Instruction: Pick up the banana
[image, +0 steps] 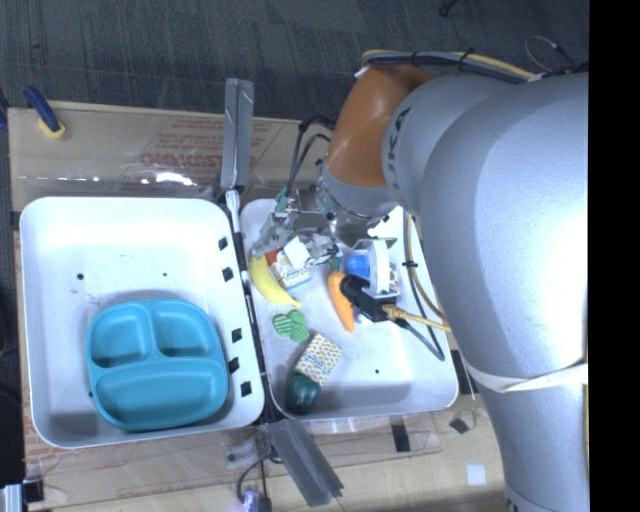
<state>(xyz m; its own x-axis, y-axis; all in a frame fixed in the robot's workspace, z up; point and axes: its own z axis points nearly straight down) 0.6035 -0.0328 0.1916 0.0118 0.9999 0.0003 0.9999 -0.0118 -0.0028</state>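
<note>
The curved yellow banana (270, 284) lies free in the right white bin (420, 385), against its left wall. The grey two-finger gripper (297, 232) hangs just above the banana's upper end, likely lining up a grasp; finger state I cannot tell. Beside the banana crowd a small carton (292, 268), an orange carrot (342, 303) and a green ridged piece (291, 324), hampering a clean approach

Even overhead light, glare on left bin (60, 300) floor, slightly soft focus.
</note>
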